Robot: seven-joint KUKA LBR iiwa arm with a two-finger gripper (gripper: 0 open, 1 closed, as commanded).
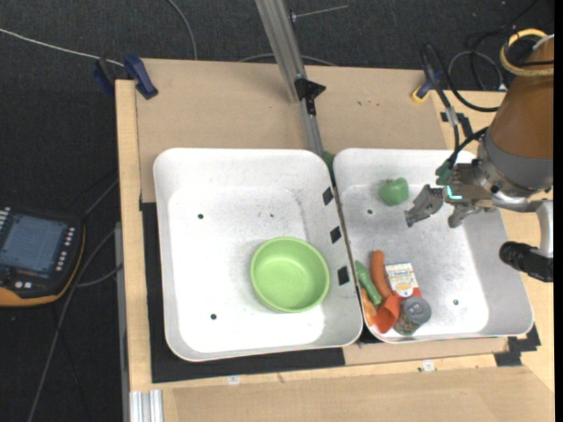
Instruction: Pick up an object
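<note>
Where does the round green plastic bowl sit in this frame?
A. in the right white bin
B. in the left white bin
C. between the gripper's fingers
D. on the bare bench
B: the round green plastic bowl rests on the floor of the left white bin, well away from the gripper.

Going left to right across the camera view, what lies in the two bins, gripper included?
Green bowl → carrot → green pepper → gripper.
</note>
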